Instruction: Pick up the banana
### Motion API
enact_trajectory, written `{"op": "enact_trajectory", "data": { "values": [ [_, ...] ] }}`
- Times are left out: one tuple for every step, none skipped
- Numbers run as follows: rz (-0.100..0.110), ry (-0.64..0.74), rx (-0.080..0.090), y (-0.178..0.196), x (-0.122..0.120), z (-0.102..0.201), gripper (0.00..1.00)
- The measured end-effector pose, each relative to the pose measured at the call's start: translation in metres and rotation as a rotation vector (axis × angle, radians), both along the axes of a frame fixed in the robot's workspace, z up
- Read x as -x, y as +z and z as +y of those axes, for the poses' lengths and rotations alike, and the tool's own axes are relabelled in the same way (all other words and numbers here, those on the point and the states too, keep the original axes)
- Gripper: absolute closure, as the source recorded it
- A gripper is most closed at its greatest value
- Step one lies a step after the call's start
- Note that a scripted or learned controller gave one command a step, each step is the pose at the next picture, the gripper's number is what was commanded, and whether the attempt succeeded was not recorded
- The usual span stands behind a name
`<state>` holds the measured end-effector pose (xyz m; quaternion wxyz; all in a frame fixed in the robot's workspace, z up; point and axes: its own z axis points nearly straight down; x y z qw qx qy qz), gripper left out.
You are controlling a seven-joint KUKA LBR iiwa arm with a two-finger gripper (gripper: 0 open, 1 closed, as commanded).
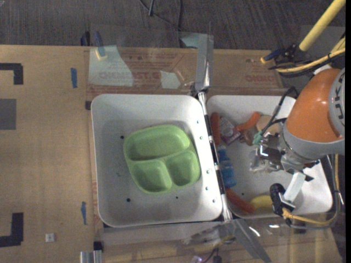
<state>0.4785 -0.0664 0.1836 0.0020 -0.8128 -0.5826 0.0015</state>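
Two shallow white bins sit side by side on a wooden desk point(44, 163), seen from above at a slant. The left bin point(104, 147) holds a green divided plate point(162, 159). The right bin point(321, 199) holds a clutter of small things, and the grey arm with its orange band point(312, 116) reaches over it. The jaws point(267, 159) hang low among metal parts above the bin's middle; whether they are apart or together cannot be told, and nothing is clearly seen between them. The banana point(262, 203), a small yellow shape, lies just below the jaws in this view, near the bin's front wall, beside an orange-red sausage-like item point(240, 200). This looks like the approach step: the next move probably calls for shifting toward the banana and descending onto it. A black fitting on the arm covers the banana's right end, and the items behind the jaws are too jumbled to name.
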Motion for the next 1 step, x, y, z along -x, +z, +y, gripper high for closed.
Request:
{"op": "enact_trajectory", "data": {
  "values": [
    [-0.004, 0.433, -0.001, -0.0307, -0.0022, -0.0658, 1.00]
  ]
}}
